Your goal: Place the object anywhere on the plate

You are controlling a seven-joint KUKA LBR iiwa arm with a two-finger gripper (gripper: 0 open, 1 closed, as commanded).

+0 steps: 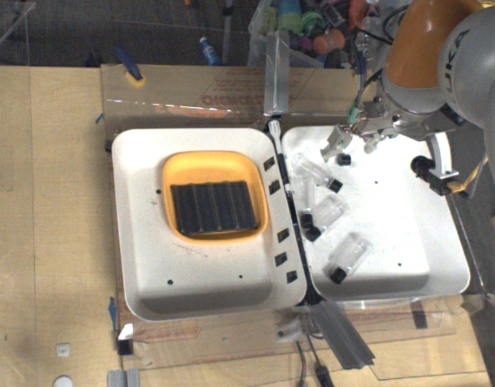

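We log the hand (pixel 350 138) low over the right white bin (pixel 409 272), near its far edge, fingers apart and nothing between them. Several clear plastic vials with black caps (pixel 324 208) lie scattered along that bin's left side, toward the divider, the nearest just beside the hand. The orange square plate (pixel 176 170) sits in the left white bin (pixel 143 280), carrying a black ribbed tray (pixel 214 208). We judge the grasp step is in hand, nothing picked yet. Next: close on one vial, lift clear, cross the divider, release over the plate.
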